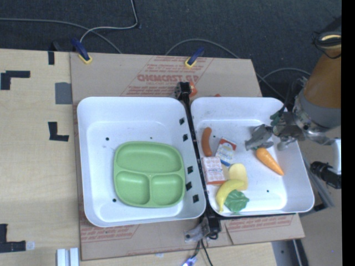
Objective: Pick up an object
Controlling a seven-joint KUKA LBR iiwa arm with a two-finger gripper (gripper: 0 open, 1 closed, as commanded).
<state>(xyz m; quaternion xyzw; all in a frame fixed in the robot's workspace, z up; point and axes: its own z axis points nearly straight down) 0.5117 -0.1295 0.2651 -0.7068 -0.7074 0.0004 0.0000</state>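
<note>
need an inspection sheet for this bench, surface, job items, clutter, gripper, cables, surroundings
surface: cardboard sheet on a wooden bench, held by two blue-yellow clamps, bearing the left bin and right bin side by side
job's things: right bin holds a carrot, sausage, banana, yellow pear-like piece, green leafy piece, two small packets
clutter: green divided plate in left bin
grippers: gripper over right bin, just above-left of the carrot; nothing seen between its fingers
cables: white cable on dark floor; dark cable near arm
surroundings: dark carpet, black tape marks on bench
</note>
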